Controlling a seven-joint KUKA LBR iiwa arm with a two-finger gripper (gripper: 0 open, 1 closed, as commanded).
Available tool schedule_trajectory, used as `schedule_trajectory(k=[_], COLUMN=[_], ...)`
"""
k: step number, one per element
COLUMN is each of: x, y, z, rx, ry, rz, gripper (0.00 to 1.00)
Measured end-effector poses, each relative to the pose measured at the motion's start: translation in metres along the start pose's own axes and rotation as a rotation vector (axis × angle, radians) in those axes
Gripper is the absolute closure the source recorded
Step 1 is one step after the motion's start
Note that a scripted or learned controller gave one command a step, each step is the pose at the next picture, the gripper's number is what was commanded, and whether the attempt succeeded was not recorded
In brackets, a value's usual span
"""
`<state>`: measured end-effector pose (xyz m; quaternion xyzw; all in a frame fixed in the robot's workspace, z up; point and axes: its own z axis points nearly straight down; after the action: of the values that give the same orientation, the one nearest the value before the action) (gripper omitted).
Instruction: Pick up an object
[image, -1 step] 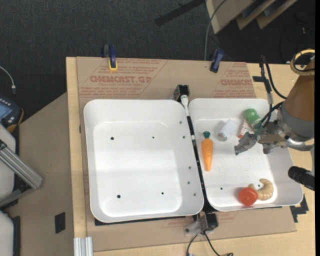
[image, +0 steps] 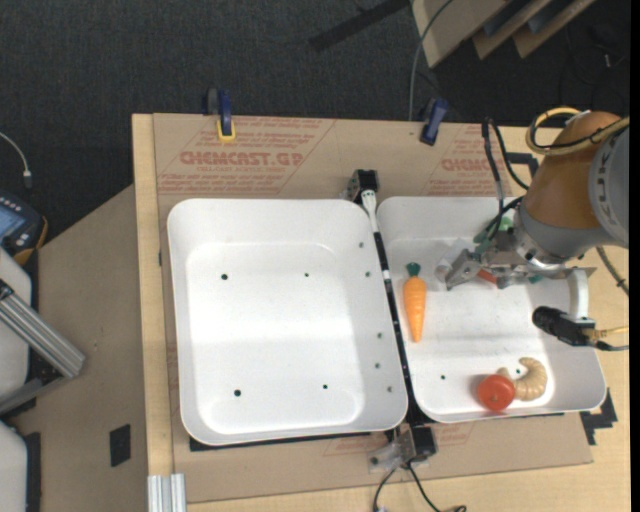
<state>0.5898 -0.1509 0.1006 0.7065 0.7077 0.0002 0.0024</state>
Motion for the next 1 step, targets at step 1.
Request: schedule_trajectory(k=[1], x=[0.0007], y=[-0.0021], z=[-0.0163], rx=[-0.001], ry=[0.001], rz=[0.003], gripper=[1.00])
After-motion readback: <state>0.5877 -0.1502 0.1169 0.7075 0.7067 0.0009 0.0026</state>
